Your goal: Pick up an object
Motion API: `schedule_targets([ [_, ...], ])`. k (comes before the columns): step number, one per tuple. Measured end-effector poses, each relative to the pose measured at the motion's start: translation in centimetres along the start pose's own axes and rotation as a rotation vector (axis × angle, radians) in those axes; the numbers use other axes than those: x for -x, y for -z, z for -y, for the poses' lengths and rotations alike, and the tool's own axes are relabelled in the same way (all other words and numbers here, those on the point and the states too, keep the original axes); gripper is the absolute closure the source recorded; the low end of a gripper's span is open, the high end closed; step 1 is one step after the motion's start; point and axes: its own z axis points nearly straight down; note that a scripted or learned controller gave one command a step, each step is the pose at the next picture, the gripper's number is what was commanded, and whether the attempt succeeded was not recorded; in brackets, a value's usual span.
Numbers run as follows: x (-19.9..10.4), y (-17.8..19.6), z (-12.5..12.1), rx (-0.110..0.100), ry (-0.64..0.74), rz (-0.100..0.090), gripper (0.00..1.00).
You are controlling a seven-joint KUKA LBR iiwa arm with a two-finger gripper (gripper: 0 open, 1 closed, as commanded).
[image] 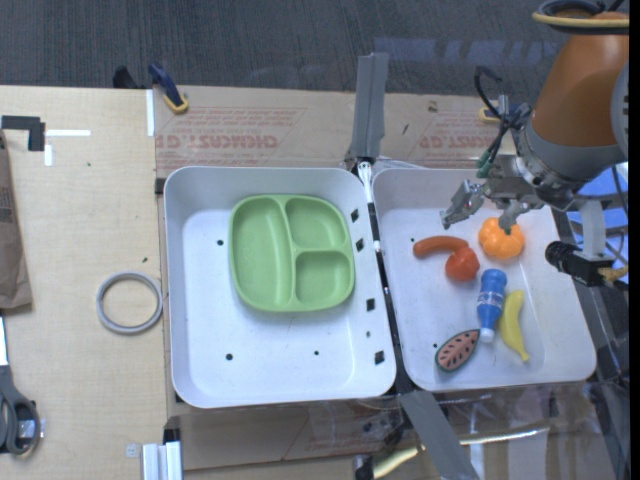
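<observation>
The right bin (560,358) holds several toys: an orange fruit (501,241), a red sausage-shaped piece (438,245) touching a red tomato (462,264), a blue bottle (490,304), a yellow banana (514,325) and a watermelon slice (457,350). My gripper (487,211) hangs over the bin's far part, just above and behind the orange fruit. Its fingers are spread open and nothing sits between them. One fingertip (461,206) points left and the other ends close to the fruit's stem.
A green divided plate (293,253) lies in the left bin (200,358). On the bench to the left are a grey ring (129,301) and scissors (17,423). A grey divider post (369,108) rises between the bins at the back.
</observation>
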Motion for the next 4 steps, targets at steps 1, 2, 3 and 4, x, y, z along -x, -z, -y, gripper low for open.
schedule_targets([
  [1, 6.6, -10.0, -3.5, 0.001, 0.155, 0.000, 0.00],
  [2, 9.2, -14.4, -4.7, 0.004, 0.523, 0.001, 0.00],
  [3, 4.2, -14.4, -8.1, 0.006, 0.413, 0.002, 0.00],
  [4, 0.7, -14.4, -5.9, 0.004, 0.324, 0.000, 0.00],
])
